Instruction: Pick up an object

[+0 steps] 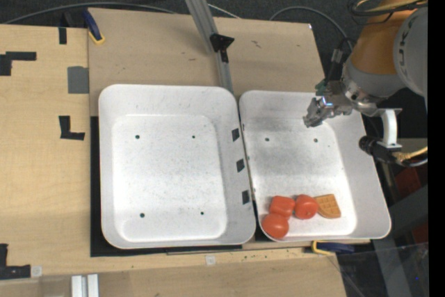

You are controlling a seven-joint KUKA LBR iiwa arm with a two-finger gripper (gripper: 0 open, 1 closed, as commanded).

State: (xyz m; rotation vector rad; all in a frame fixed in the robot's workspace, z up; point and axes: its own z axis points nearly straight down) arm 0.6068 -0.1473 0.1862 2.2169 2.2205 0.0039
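A pale wooden bench (160, 45) over dark carpet carries two shallow white bins side by side, with a grey metal pole slanting in from the top toward the gap between them.

The arm (386, 45) comes in from the right, and its tool (314, 115) hangs over the far right part of the right bin (292, 149), near that bin's back edge. Nothing shows between its tips, so it carries nothing. Whether it is spread or closed cannot be told at this size.

The step in hand looks like the approach: no object is lifted yet. The things to pick all lie at the near edge of the right bin, well apart from the tool. Three red tomatoes (288, 213) sit bunched together, touching or nearly so, and an orange cracker (328, 206) lies just beside the rightmost one.

The next move calls for travel toward the near edge of the bin, then a descent over one piece. The crowding could make a clean grip hard, since the tips may hit a neighbour. The cracker at the end of the row seems the freest target.

The left bin (167, 163) shows only its speckled floor and a few small dark dots.
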